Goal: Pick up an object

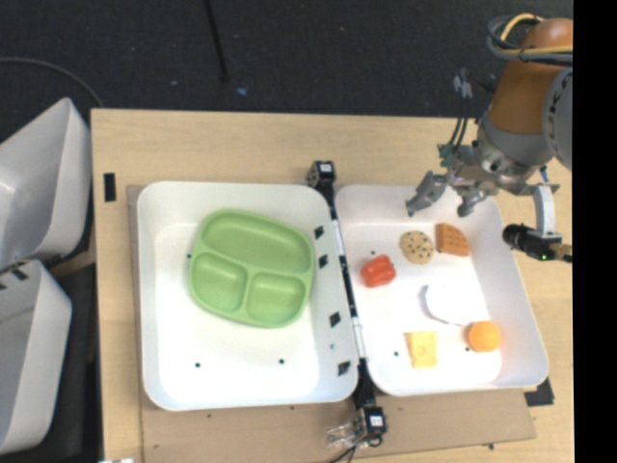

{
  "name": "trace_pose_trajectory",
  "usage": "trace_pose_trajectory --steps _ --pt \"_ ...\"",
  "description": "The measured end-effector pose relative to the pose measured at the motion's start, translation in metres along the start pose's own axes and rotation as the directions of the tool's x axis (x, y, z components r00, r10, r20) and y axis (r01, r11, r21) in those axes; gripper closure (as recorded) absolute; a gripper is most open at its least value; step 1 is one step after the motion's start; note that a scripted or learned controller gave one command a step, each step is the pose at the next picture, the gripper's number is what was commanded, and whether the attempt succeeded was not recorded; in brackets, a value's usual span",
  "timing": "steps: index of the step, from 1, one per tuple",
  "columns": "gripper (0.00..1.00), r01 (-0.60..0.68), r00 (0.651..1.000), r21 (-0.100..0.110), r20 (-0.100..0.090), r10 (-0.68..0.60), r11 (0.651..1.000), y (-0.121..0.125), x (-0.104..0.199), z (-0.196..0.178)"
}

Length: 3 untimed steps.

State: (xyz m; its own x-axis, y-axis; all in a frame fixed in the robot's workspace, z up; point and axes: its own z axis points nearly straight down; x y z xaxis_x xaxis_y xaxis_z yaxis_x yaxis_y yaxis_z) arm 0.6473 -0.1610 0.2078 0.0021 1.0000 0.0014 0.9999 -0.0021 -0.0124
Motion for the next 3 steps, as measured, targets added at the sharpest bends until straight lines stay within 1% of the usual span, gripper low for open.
trace_pose_trajectory --steps 1,2,3 --pt "0.0 0.003 1.0 -0.015 0.002 -0.003 1.0 0.003 0.0 -0.009" --pt "0.0 0.001 1.0 -0.009 0.003 -0.001 1.0 -0.002 -0.01 0.045" --pt "0.0 -0.001 1.0 -0.009 0.003 0.001 1.0 -0.002 -0.012 0.108"
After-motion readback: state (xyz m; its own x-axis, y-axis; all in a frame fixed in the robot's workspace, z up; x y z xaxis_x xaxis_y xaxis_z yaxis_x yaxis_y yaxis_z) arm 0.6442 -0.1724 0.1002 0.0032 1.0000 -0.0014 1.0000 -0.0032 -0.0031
